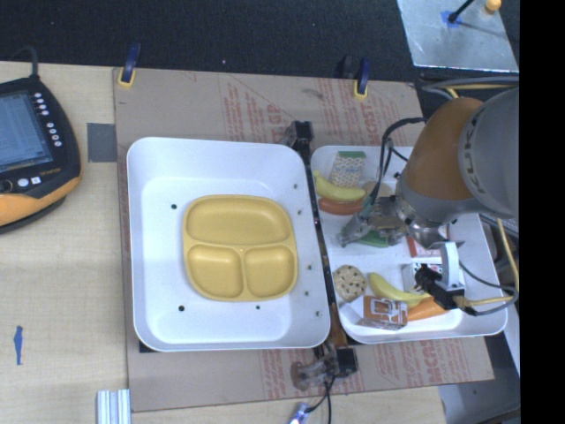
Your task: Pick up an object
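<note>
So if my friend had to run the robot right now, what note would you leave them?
Gripper: low in the right bin, among the toy food; whether it is open or shut can't be told.
Things: a banana at the far end; a cookie, another banana and a carrot at the near end. The yellow tray sits in the left bin.
Done: nothing visibly picked up.
Left: grab one object and lift it.

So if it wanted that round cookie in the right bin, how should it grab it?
Probably from straight above, closing across the cookie's rim. It lies flat and round, so any width works, but the bin wall sits on its left and a banana on its right; pinching along the other axis looks freer.
</note>
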Available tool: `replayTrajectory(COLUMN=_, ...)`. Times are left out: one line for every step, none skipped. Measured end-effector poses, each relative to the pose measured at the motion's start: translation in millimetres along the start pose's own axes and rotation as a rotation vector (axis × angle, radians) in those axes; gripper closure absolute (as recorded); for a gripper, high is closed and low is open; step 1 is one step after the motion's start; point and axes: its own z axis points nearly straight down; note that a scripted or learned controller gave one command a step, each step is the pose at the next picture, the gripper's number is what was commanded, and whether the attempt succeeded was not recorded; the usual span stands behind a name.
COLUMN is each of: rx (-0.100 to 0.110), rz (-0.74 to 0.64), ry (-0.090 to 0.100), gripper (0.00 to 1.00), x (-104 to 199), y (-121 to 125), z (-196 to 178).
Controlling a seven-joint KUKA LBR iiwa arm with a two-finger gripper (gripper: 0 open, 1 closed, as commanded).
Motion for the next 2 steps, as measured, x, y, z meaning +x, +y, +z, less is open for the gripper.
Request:
replayTrajectory(rx=-0.005, rz=0.002, ry=0.001, gripper=0.00, x=-30.9, y=94.4, z=-32.9)
replayTrajectory(rx=-0.002, rz=0.005, ry=0.002, gripper=0.00, x=-117.9, y=53.5, z=-5.2)
